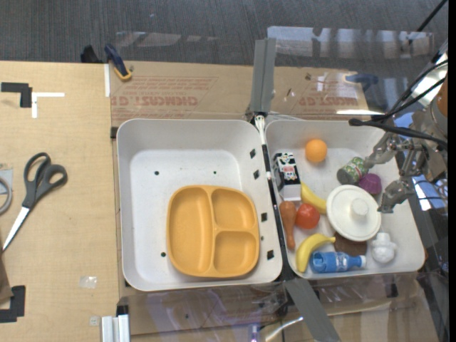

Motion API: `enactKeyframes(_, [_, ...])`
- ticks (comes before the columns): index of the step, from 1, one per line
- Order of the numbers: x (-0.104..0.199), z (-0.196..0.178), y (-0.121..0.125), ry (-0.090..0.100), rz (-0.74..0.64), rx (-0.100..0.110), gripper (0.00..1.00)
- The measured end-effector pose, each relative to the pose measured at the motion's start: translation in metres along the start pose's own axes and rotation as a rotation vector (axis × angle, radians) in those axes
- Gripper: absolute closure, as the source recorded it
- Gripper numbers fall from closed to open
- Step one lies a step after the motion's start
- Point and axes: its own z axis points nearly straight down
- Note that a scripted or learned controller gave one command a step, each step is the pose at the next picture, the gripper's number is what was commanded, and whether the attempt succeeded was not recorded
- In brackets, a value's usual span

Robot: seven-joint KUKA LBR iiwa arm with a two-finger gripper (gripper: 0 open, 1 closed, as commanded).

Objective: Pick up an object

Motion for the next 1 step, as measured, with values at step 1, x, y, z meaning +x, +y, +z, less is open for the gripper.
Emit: enactKeyframes(1, [-0.0209, 0.1933, 0.0095, 0.0, 0.019, 0.0, 0.0])
